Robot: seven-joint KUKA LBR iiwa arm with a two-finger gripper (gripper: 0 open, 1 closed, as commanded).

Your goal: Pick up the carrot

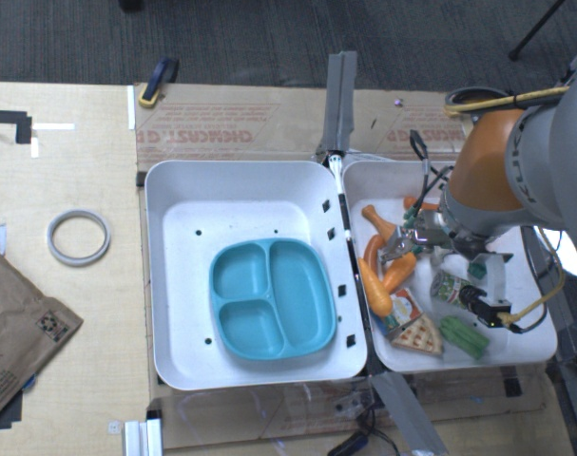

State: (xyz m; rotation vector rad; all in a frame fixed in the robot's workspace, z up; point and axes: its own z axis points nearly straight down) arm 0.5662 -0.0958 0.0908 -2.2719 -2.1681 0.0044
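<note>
Several orange carrots lie at the left side of the right bin (535, 345). One carrot (373, 288) runs along the bin's left wall, a shorter one (399, 273) lies slantwise beside it, and a third (377, 220) lies farther back. My gripper (400, 247) hangs low over this cluster, just above the short slanted carrot. The grey arm with its orange band (488, 164) reaches in from the right and hides the back of the bin.
A pizza slice toy (417, 334) and a green vegetable (463, 336) lie at the front of the right bin. The left bin (174, 255) holds a teal divided plate (272, 297). A tape ring (79, 237) lies on the bench at left.
</note>
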